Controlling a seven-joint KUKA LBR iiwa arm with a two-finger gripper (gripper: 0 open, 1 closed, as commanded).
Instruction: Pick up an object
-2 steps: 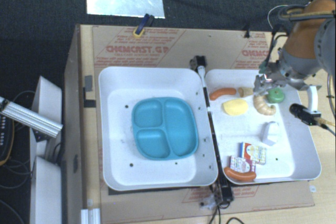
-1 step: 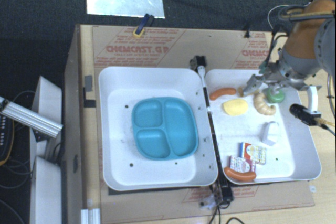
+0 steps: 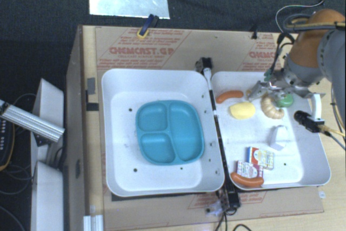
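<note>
Poised low at upper right over tan curved croissant-like pastry, metal two-finger gripper; finger state impossible to tell; presumably lining up a grasp.

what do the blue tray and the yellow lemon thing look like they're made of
Blue tray: looks like moulded plastic, one even blue colour with a dull sheen and rounded, moulded compartments. Lemon: probably a plastic toy, judging by its smooth, uniform pale yellow surface; the view is too coarse to rule out foam or rubber.

Glossy blue plastic tray, smooth white plastic bins, brown cardboard
</note>
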